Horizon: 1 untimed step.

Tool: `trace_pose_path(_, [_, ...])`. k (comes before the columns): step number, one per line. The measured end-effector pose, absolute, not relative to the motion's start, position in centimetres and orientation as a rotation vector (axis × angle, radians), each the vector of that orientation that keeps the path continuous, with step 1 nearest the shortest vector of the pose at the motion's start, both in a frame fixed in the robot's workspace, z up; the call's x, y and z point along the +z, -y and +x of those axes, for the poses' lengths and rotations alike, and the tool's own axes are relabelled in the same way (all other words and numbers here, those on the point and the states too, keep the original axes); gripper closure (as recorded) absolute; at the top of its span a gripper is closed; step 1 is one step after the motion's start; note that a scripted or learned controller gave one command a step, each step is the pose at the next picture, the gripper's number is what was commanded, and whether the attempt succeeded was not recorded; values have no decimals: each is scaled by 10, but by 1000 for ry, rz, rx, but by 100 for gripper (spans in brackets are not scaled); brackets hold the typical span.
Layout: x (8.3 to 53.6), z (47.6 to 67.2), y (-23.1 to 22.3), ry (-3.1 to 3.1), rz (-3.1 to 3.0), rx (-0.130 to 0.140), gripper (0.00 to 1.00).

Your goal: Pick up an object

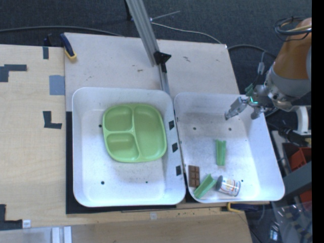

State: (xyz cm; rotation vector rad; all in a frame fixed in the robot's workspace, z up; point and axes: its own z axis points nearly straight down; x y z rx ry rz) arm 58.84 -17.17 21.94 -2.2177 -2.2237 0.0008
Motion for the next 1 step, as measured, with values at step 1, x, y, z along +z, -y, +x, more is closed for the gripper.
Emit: trace_pose_path(1, [156, 583, 174, 2219, -2215, 9, 0])
